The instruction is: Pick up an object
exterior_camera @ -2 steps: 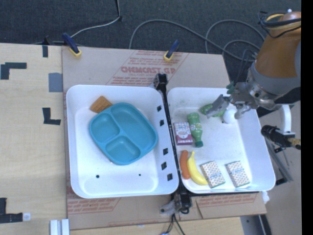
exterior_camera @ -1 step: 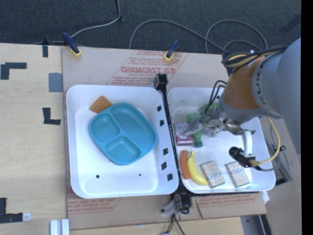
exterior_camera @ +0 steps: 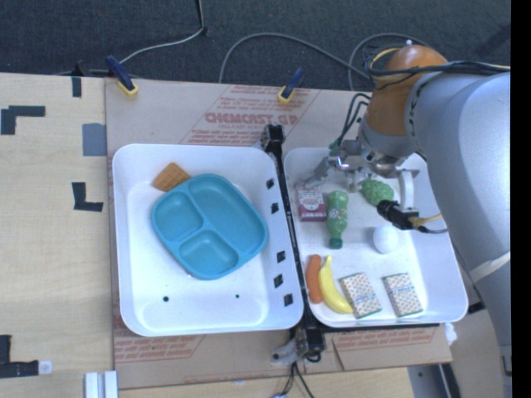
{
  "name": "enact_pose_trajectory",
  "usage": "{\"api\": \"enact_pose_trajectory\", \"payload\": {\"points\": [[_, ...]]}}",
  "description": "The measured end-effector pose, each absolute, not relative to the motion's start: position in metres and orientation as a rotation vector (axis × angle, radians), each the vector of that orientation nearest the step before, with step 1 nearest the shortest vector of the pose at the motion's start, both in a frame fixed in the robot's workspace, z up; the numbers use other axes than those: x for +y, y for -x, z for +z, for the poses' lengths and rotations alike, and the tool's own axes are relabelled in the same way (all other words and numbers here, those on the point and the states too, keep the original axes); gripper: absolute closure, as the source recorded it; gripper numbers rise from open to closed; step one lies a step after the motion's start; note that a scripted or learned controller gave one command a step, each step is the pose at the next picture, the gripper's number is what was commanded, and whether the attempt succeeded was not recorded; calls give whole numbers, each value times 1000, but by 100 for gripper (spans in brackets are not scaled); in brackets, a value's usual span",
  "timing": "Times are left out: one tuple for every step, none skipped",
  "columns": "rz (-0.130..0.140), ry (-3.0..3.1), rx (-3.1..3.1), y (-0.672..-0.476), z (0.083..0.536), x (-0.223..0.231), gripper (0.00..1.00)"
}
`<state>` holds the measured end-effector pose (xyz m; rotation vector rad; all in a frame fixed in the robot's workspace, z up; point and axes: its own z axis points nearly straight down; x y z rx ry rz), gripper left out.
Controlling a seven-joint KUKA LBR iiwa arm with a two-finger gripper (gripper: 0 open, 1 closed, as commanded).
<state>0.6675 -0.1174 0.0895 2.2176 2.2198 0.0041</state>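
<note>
1. Nearest the camera, along the near wall of the right bin [exterior_camera: 431, 312], lie two small patterned packets [exterior_camera: 362, 294] [exterior_camera: 402, 293] side by side – flat, slightly tilted, close but apart
2. Just left of them a yellow banana [exterior_camera: 333, 287] curves beside an orange carrot [exterior_camera: 314, 277]; the two touch or nearly touch, against the bin's left wall
3. Farther back a green bottle [exterior_camera: 337, 216] lies on its side, its cap end pointing toward the camera, with a small red-and-white box [exterior_camera: 312, 205] just to its left
4. A white ball-like object [exterior_camera: 385, 239] sits right of the bottle, pale against the bin floor and hard to make out
5. A green leafy item, perhaps broccoli [exterior_camera: 377, 191], rests just beyond the white object, partly under the arm's hardware
6. The gripper [exterior_camera: 344, 166] hangs over the far part of the right bin, above the box and the bottle – whether it is spread or pressed together I cannot tell, and nothing can be seen between its tips
7. The left bin [exterior_camera: 133, 247] bears a blue divided plate [exterior_camera: 209, 224], and a tan waffle-like piece [exterior_camera: 172, 176] peeks from behind its far left edge, touching it
</note>
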Motion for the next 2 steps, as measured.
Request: {"api": "enact_pose_trajectory", "payload": {"points": [[2,-2218,2224,-583,185,-56,0],[-2,-2222,2222,-603,102,-95,0]]}}
